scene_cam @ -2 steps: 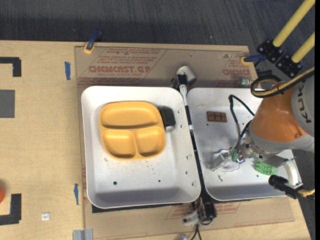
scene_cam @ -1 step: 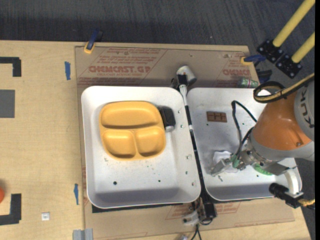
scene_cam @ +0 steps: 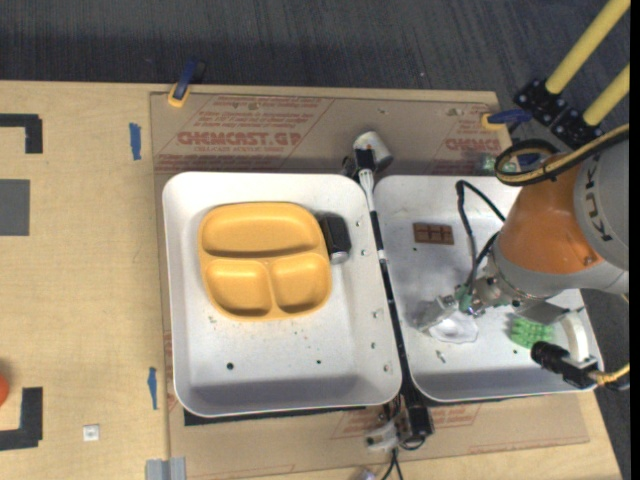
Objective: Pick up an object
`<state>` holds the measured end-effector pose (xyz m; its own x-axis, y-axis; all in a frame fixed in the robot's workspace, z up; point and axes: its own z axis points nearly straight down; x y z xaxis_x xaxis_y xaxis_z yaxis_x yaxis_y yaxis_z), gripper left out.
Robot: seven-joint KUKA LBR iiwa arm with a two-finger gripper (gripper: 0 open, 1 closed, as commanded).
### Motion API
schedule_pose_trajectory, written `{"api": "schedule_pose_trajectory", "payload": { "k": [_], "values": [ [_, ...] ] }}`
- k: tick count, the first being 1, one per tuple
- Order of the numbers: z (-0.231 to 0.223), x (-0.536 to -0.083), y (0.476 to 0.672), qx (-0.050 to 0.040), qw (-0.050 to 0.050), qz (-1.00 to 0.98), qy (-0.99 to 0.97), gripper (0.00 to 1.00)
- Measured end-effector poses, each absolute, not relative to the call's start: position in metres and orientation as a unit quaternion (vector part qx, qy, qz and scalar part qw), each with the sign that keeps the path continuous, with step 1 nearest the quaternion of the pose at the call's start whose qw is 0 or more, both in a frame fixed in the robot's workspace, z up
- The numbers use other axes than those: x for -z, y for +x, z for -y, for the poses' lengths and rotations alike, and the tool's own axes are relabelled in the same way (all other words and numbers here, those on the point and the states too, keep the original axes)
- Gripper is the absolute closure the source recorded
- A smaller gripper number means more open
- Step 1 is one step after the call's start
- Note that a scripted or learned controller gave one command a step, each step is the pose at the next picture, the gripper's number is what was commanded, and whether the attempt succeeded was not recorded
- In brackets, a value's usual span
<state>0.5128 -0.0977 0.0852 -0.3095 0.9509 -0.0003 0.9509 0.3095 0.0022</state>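
**Camera view: arm low over the right bin, hand near a clear object**

Camera view looks down on a table [scene_cam: 80, 268] covered with brown cardboard, and on it two shallow white bins stand side by side, touching along their inner edges.

Left bin [scene_cam: 200, 368] holds a yellow tray [scene_cam: 265, 258] with three compartments, one wide at the far side and two smaller at the near side. It lies in the far half of the bin. A small black object [scene_cam: 334, 236] lies just beside the tray's right edge, close to the bin wall.

Right bin [scene_cam: 420, 278] holds a small brown rectangular piece [scene_cam: 433, 233] near its far side, apart from the other things. Near the middle of the bin lies a clear, shiny object [scene_cam: 448, 324], maybe plastic; its shape is hard to tell. A green object [scene_cam: 527, 330] lies to the right of it, partly under the arm.

Grey arm with the orange band [scene_cam: 545, 238] reaches in from the right and bends down over the right bin. Its hand [scene_cam: 474, 298] is low, just beside the clear object, maybe touching it. I cannot tell if the hand is spread or pressed together, because the wrist and cables cover it, and nothing is seen clearly between its parts. A black cable [scene_cam: 470, 203] curves up from the wrist.
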Motion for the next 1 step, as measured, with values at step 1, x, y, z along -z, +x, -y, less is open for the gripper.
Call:
{"api": "schedule_pose_trajectory", "payload": {
  "k": [1],
  "values": [
    [0.0976,-0.0956,0.5139,-0.002,0.003,-0.809,0.588,1.0]
  ]
}}
